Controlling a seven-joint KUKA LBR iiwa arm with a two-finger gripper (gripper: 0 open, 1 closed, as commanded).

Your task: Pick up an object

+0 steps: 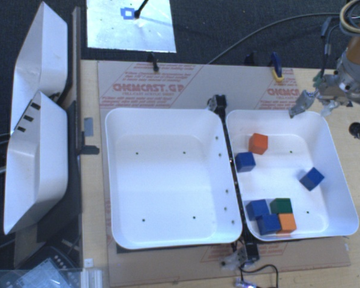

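At the far left of the frame two spare white trays [39, 125] lean stacked at a slant, off the bench. At upper left centre a shiny metal plate [131, 15] lies on the dark floor, with a small blue mark on it.

The left bin [117, 137] takes up the middle of the frame, its white floor showing small dark dots. It touches the right bin [339, 179] along a shared dark seam running down the centre.

The blocks all lie in the right bin. An orange block [258, 143] sits in its upper left part, and a blue block [245, 161] lies just below and left of it, near the seam. Toward the right wall, at mid height, a second blue cube [312, 178] sits tilted and well apart from the others. At the bin's lower edge four blocks crowd together: a blue one [257, 209], another blue one [269, 224] below it, a green block [281, 206] to the right, and a small orange block [287, 222] touching the green one's lower side.

At the upper right of the frame the arm comes in, and the gripper [315, 99] hovers over the bin's upper right rim, above and well apart from every block. Nothing lies between its fingers; whether they are spread or closed I cannot tell.
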